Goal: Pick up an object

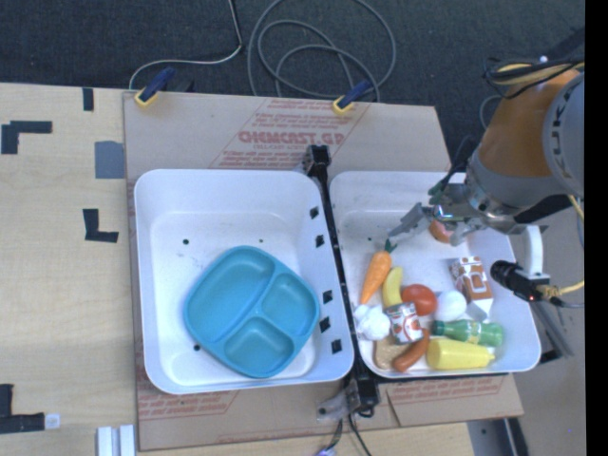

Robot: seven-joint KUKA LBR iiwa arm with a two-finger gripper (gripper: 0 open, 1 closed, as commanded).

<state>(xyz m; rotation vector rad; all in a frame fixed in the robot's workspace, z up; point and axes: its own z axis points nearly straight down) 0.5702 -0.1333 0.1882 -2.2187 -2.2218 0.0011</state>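
Observation:
My gripper [432, 232] hangs over the back of the right bin [380, 190], open, with one grey finger [403, 227] slanting down to the left. A small red-orange object [443, 232] lies just under the gripper; whether it is touched I cannot tell. In front of it lie an orange carrot [376, 275], a yellow piece [391, 288], a red tomato [419, 299], a white egg [451, 304], a small carton [470, 278], a green bottle [467, 331], a can [408, 324] and a yellow vegetable [461, 354].
The left bin [161, 198] holds a blue compartment plate [252, 310]. A black divider [328, 245] runs between the bins. The arm's orange band [522, 126] and grey wrist stand over the right bin's back right corner. Cables lie behind the bench.

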